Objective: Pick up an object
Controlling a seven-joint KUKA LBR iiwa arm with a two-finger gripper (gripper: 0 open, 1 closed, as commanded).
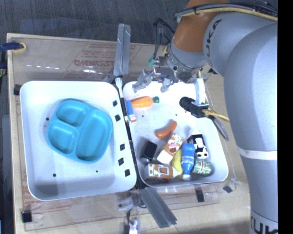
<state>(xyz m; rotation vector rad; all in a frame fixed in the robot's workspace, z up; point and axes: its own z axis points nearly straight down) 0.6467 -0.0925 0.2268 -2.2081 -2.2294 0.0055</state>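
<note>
My gripper point(154, 84) hangs over the far end of the right bin point(219, 145), open, with nothing between its fingers point(142, 82). Just below it an orange carrot point(141, 102) with a green tip lies by the bin's left wall. Further toward the front lies a sausage point(166, 129). At the near end several items are crowded together: a black block point(149, 150), a small patterned box point(171, 147), a blue bottle point(187, 160), a black-and-white cow piece point(199, 147), a yellow banana point(177, 163), a brown carton point(158, 172) and a green can point(203, 168).
The left bin point(34, 169) holds a blue divided tray point(79, 129) in its middle. A divider wall point(126, 140) with black clips separates the two bins. The arm's large grey body point(249, 106) covers the right side of the bench.
</note>
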